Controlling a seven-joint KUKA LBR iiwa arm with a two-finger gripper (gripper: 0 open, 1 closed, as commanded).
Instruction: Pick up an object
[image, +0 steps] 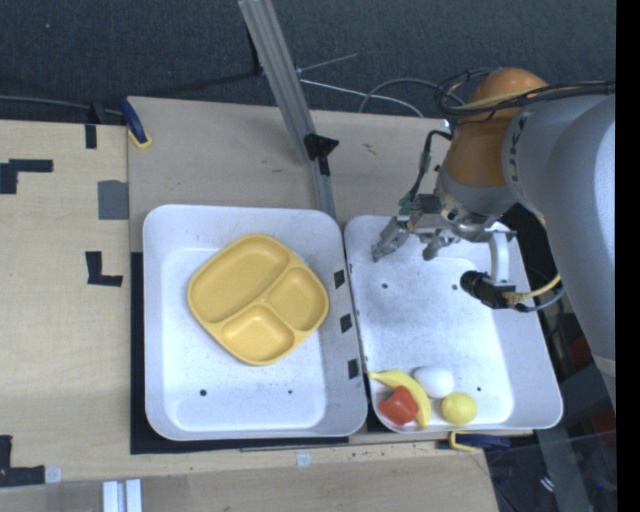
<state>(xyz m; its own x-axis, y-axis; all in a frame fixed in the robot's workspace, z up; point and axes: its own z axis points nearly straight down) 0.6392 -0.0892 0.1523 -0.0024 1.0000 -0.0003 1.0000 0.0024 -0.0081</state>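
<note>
My gripper (410, 247) hangs over the far end of the right bin (520, 340), its two fingers spread apart with nothing between them. Small objects lie bunched at the near end of that bin: a yellow banana (404, 384), a red piece (399, 405), a white egg-shaped object (434, 380) and a small yellow ball (459, 408). They sit well below the gripper in the view, apart from it. A yellow divided plate (257, 298) rests in the left bin (165, 330).
A slanted metal pole (290, 90) crosses the bench behind the bins. A black cable (490, 290) loops beside the wrist over the right bin. Black clips mark the wall between the bins (345, 300).
</note>
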